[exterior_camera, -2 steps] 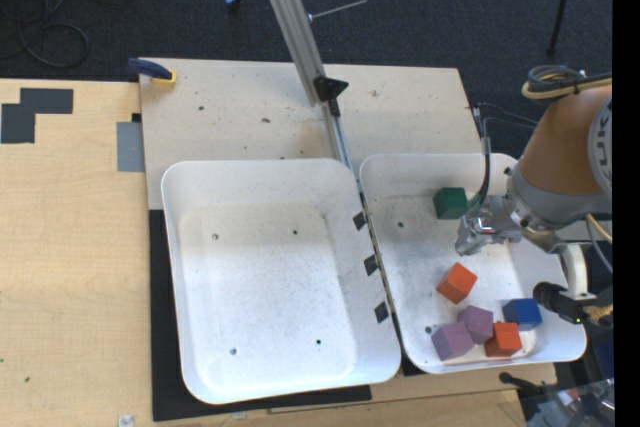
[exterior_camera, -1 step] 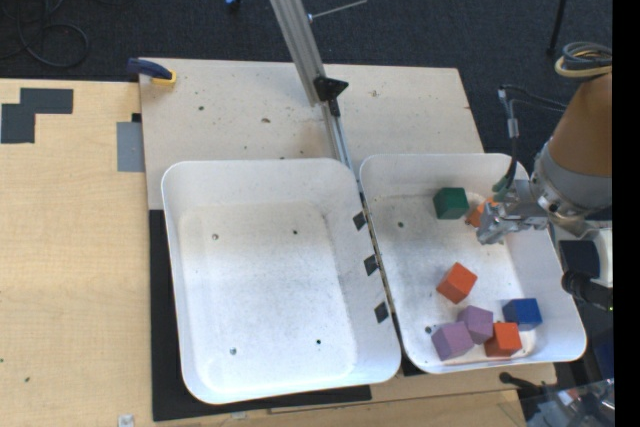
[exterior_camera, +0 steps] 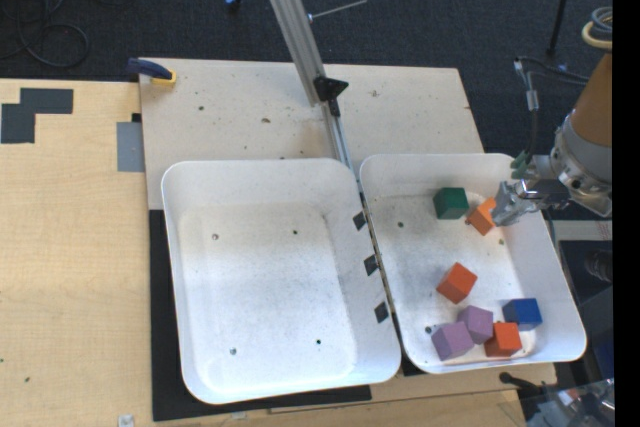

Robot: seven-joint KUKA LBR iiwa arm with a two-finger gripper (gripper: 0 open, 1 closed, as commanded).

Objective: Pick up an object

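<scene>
White plastic marks the left bin, a shallow tray with a speckled floor that takes up the 8 o'clock part of the pale bench. At 11 o'clock on the bench lies a small blue-and-yellow clamp, and a slanted aluminium rail runs from 12 o'clock down to the seam between the trays, where black clips sit in a row.

Across that seam, the right bin holds all the blocks. A green cube sits at about 12 o'clock in the tray. A red-orange cube lies near the centre. Toward 5 o'clock, two purple blocks touch each other, with a second orange cube just beside them and a blue cube just above that one, close to the tray's right wall.

At 2 o'clock in the same bin, a small orange block rests just beside the fingertips of the gripper. Whether the jaws stand wide, narrow or closed on that block cannot be told from this slant. The grey arm comes in from 3 o'clock over the tray's right rim, its orange band above the wrist.
</scene>
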